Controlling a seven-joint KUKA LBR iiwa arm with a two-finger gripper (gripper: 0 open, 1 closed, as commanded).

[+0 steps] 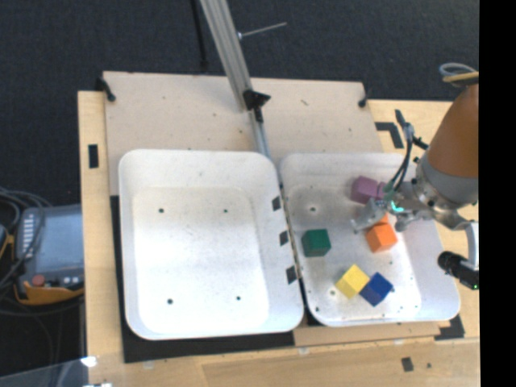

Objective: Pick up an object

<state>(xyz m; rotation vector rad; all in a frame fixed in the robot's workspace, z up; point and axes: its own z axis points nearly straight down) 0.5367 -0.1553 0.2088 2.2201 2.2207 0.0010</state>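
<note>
Several small blocks lie in the right bin (pixel 322 176). A purple block (pixel 365 189) sits toward the back, and an orange block (pixel 382 238) lies just in front of it. Left of them is a green block (pixel 316 243). A yellow block (pixel 352 281) and a blue block (pixel 376 289) touch each other near the front. My gripper (pixel 379 214) comes in from the right and hangs low between the purple and orange blocks, right over the orange block's back edge. The grey wrist and orange band (pixel 455 147) stand behind it.
The left bin (pixel 201 240) lies beside the right one, with a narrow divider between them. A slanted metal rail (pixel 230 43) rises from the back of the bench. A black part of the arm (pixel 458 268) juts over the right bin's right rim.
</note>
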